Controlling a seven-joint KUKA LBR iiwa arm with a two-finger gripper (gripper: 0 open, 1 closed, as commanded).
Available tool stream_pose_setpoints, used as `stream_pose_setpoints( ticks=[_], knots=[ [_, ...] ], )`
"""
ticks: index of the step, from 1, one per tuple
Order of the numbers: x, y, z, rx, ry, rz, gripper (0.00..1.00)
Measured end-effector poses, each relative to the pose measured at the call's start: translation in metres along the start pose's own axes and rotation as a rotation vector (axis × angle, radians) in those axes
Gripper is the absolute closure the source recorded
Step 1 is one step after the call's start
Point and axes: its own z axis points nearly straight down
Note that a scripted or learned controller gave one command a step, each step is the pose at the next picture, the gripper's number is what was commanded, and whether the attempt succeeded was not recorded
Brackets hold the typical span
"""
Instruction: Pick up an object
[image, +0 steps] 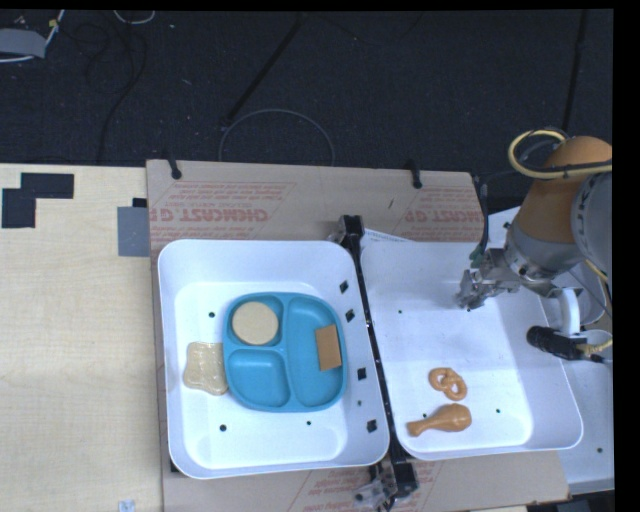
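Observation:
In the right bin (420, 275) lie a brown pretzel (447, 381) and, just below it, a tan drumstick (441, 421). The left bin (190, 270) holds a blue divided tray (280, 385) with a round tan cracker (254, 322) in its top-left section and a brown rectangular piece (328, 347) in its right section. A pale bread slice (205, 367) rests beside the tray's left edge. My gripper (478, 288) hangs over the right bin's upper right part, well above the pretzel, with nothing seen between its fingers.
The grey arm with its orange band (560, 195) comes in from the right. A black divider (360, 330) runs between the two bins. Cardboard (300, 200) lies under the bins, and a pale wooden bench surface (70, 350) lies at the left.

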Motion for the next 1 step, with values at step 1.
stream_pose_setpoints(
  ticks=[1],
  knots=[
    [-0.0022,0.005,-0.0634,-0.007,-0.003,0.0,1.0]
  ],
)
